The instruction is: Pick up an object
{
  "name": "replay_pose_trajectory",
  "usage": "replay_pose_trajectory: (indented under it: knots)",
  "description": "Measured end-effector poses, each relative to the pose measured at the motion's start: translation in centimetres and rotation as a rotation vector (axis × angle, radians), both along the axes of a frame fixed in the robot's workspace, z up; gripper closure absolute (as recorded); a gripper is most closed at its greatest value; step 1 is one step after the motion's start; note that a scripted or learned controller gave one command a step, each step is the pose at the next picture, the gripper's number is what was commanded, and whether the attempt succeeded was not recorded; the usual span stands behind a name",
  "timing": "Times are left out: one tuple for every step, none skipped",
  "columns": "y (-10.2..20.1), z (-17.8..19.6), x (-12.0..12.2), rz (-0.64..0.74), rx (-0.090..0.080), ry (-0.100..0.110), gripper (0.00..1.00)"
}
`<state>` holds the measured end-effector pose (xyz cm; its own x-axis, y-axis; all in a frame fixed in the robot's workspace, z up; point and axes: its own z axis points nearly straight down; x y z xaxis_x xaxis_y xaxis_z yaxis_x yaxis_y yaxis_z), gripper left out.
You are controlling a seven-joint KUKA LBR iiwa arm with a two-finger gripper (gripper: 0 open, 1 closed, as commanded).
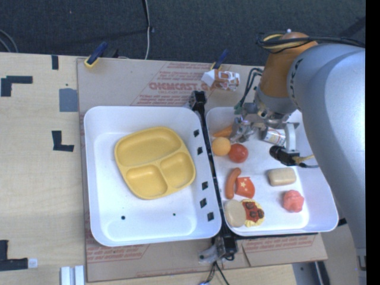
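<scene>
My gripper hangs low over the far left part of the right bin, under the orange-banded wrist. Just below it lie a red tomato and an orange ball, with an orange carrot piece to its left. Further forward in the same bin are a sausage, a red pepper piece, a pizza slice on a bread round, a beige block and a pink lump. I see nothing lifted off the bin floor.
The left bin holds a yellow divided plate. A black divider with clips runs between the bins. The arm's grey body covers the right bin's far right corner. A small wrapped item lies on the cardboard behind.
</scene>
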<state>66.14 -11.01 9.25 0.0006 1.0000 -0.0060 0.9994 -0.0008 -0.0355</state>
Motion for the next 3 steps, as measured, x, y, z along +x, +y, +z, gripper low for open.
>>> replay_pose_trajectory:
  knots:
    - [0.2, -0.1, 0.1, -0.001, 0.002, -0.007, 0.0]
    - [-2.4, -1.0, 0.1, -0.001, 0.014, -0.004, 0.0]
    - [-7.1, 5.2, -8.7, -0.006, 0.003, -0.034, 0.0]
